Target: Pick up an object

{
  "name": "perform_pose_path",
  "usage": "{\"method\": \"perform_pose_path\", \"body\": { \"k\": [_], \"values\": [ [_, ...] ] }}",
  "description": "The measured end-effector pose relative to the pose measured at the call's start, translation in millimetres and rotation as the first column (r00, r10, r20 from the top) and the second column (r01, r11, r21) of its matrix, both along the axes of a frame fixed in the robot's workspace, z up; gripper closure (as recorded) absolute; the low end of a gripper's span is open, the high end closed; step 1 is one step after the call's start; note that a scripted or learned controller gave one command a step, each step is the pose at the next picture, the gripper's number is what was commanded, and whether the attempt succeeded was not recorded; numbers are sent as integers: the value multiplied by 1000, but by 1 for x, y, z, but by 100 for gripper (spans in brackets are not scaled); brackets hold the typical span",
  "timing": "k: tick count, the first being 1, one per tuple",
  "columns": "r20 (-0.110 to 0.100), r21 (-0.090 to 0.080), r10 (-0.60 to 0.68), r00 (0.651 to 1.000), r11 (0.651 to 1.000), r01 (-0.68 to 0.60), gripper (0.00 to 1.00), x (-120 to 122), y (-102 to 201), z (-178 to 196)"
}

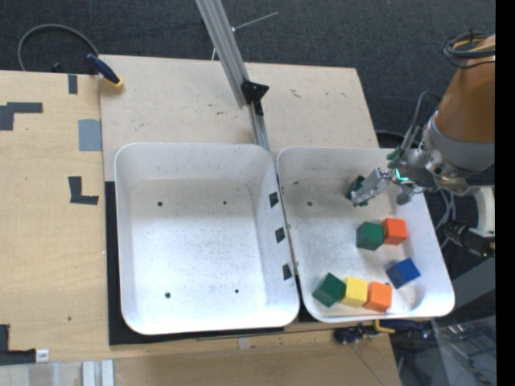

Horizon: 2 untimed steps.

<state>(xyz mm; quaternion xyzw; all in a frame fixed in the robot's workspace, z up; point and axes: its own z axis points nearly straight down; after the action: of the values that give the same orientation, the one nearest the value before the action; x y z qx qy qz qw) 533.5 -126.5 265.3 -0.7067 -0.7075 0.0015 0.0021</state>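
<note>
While the hand (360,190) hangs over the upper part of the right bin (322,167), too small and blurred to tell whether it is released or clenched, the step looks like the approach to a pick, with nothing yet lifted. The green cube (370,236) lies nearest, just below the hand and touching an orange cube (395,230). The next move likely calls for centring over it and descending clear of that neighbour.

Robot lab, plywood bench (201,95) on dark carpet (338,22), two white bins (193,240), bare metal rail (219,30), grey tape marks (90,135)
</note>
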Motion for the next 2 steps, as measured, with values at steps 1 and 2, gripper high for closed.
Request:
{"method": "perform_pose_path", "body": {
  "k": [1,2],
  "values": [
    [4,-1,1,1000,1000,-1,0,1,0,2],
    [-3,-1,0,1000,1000,0,0,3,-1,-62]
  ]
}}
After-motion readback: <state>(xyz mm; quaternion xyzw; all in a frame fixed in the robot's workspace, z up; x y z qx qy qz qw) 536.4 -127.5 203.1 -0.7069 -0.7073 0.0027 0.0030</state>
